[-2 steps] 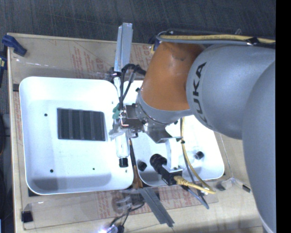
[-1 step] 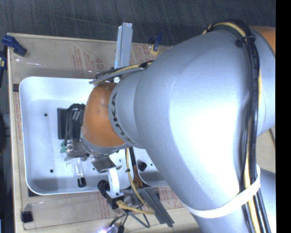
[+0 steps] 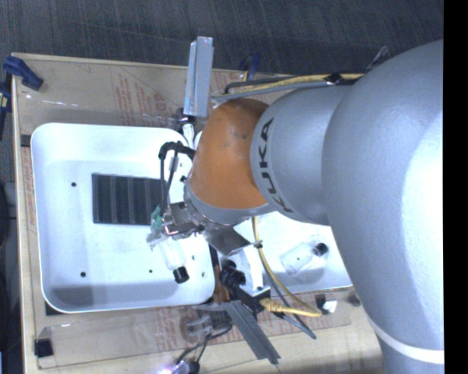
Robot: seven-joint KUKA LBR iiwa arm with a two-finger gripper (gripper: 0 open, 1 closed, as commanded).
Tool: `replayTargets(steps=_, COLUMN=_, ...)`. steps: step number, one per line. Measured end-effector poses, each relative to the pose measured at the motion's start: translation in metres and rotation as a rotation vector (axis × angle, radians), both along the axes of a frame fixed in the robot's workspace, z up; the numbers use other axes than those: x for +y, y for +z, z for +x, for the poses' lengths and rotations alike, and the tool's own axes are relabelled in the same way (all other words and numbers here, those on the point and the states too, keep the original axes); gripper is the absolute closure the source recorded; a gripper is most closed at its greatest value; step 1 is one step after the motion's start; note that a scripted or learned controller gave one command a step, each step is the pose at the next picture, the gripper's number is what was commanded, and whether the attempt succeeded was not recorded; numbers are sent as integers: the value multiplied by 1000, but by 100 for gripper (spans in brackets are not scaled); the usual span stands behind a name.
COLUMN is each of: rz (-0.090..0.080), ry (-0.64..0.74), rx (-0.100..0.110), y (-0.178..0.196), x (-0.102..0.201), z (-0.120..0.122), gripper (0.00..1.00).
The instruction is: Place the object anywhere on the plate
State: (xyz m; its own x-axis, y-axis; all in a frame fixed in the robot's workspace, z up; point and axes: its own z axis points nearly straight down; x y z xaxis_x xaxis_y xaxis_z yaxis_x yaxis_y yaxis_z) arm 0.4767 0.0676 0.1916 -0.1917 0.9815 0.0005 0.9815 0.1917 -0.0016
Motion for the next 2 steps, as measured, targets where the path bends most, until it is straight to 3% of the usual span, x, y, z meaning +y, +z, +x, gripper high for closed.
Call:
replayTargets(steps=1, rz=-1, ry=53, rx=1, y=-17, x=88, z=-1, gripper=100)
replayTargets(steps=2, rz=-1, ry=227, rx=2, y=21, x=127, z=-1, gripper=100)
